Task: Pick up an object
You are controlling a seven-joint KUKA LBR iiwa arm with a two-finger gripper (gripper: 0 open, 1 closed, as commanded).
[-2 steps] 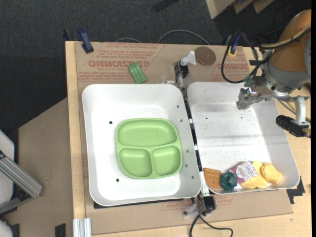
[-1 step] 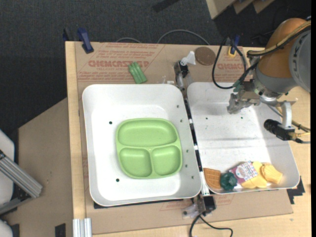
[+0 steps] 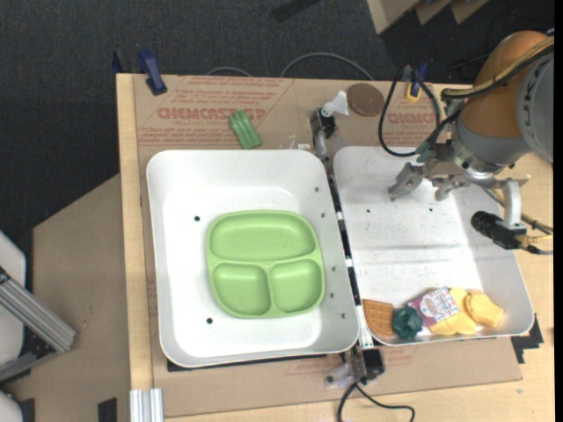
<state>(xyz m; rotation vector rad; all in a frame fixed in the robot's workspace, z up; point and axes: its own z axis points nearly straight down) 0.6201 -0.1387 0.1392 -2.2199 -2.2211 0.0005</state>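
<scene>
Toys heaped in right bin's near corner, spread empty gripper well apart.

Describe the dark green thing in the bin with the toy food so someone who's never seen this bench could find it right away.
Look at the right white bin, the one under the arm, and go to the cluster of small items along its near edge. The dark teal green piece sits second from the cluster's left end, between a tan waffle-like piece and a pink and white packet. It is the only dark green item among tan, pink and yellow ones.
</scene>
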